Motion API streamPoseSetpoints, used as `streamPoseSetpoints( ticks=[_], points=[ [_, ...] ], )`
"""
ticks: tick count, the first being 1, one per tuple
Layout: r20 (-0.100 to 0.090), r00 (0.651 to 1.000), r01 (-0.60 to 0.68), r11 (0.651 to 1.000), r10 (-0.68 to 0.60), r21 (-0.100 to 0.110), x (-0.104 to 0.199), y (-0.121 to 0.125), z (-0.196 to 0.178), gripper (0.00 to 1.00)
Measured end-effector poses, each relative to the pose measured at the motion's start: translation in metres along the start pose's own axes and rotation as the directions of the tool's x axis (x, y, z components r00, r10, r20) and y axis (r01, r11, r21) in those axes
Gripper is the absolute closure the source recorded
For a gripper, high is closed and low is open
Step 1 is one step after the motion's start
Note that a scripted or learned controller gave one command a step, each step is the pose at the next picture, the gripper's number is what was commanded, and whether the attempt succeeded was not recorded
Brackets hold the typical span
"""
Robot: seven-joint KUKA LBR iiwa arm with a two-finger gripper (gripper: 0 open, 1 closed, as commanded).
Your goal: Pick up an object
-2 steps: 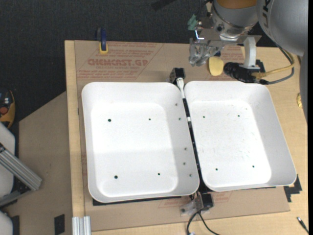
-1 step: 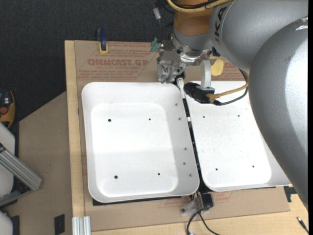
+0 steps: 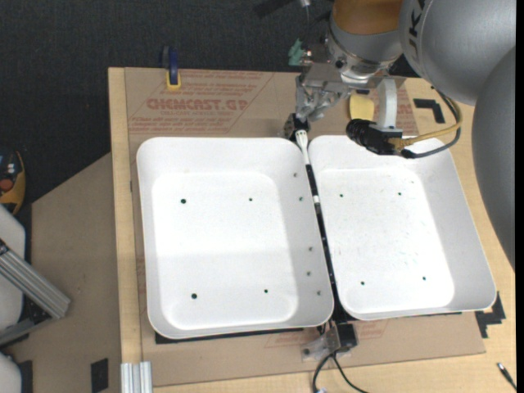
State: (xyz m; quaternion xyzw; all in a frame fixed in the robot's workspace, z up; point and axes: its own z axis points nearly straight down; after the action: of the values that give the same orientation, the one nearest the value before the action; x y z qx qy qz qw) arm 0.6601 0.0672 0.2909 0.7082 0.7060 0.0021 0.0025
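The end effector (image 3: 309, 109) hovers above the far end of the seam between the left bin (image 3: 155, 219) and right bin (image 3: 467, 244), its open-or-closed state impossible to tell.

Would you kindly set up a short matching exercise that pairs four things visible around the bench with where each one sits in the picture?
Things:
1. left bin
2. right bin
3. blue clamp
4. gripper

Places:
A. far edge of the board, left of the arm
B. above the far end of the seam between the bins
C. nearer the arm's side
D. farther from the arm's side

Pairs: 1-D, 2-C, 3-A, 4-B
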Motion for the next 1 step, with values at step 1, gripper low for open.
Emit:
streamPoseSetpoints(
  ticks=[1],
  points=[
    [0.000, 1.000, 0.002, 1.000, -0.002, 0.000, -0.0114, -0.0031, -0.0308, 1.00]
  ],
)
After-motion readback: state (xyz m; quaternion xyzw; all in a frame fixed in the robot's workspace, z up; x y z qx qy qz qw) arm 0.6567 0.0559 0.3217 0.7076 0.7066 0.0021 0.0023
